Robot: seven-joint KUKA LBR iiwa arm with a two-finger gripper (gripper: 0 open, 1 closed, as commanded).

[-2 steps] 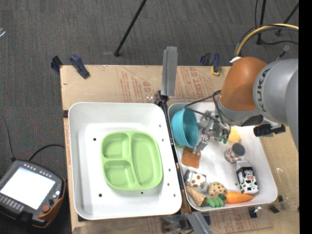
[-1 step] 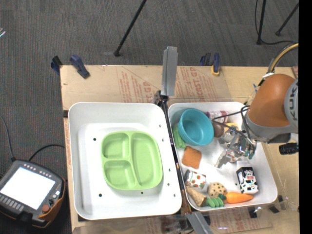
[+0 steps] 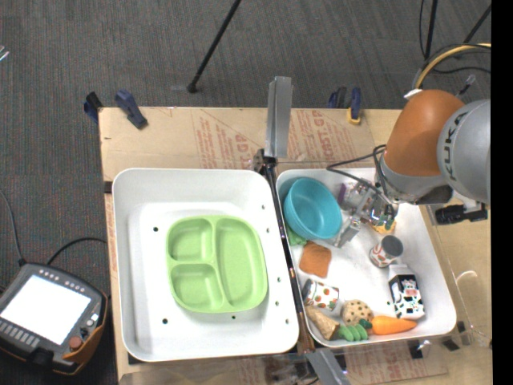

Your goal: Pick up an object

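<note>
"KUKA" stands in part on the grey arm (image 3: 473, 147), right of the end effector (image 3: 370, 212); the worktop (image 3: 240, 139) bears red print, unreadable.

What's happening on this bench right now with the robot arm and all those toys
A grey and orange arm reaches in from the right, its gripper low inside the right bin, beside the blue bowl. Nothing is visibly held. Around it lie an orange square piece, a small cup, a cow-patterned carton, a cookie and a carrot. The left bin holds a green divided plate.
</note>
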